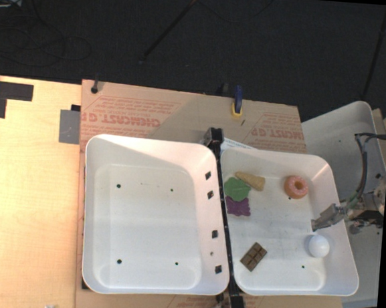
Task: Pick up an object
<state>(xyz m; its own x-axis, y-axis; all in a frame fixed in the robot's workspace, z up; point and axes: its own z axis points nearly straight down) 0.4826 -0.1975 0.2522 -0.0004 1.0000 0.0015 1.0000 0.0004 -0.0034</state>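
Nearest of all is a brown chocolate bar (254, 256). It lies tilted on the floor of the right bin (332, 289), close to the bin's near left corner. To its right sits a white ball (318, 246), close to the right wall of that bin.

Just above the ball is the gripper (323, 220). It comes in over the right wall of the right bin. I cannot tell how it stands, because it is small and blurry. Nothing can be seen in it. It is near the ball, but I cannot tell if they touch.

Farther back in the right bin is a pink donut (296, 187). It lies well apart from the ball. Left of the donut is a tan piece of bread (250, 180). A green leaf shape (236, 188) touches the bread on its near left side. A purple bunch of grapes (238, 207) lies just next to the green thing, on its near side. These three are close to the wall between the two bins.

On the left is the left bin (91, 242). Its white floor shows a few small dark dots. Both bins sit on a sheet of brown cardboard (149, 116) with red letters. The cardboard lies on a light wooden bench (21, 202).
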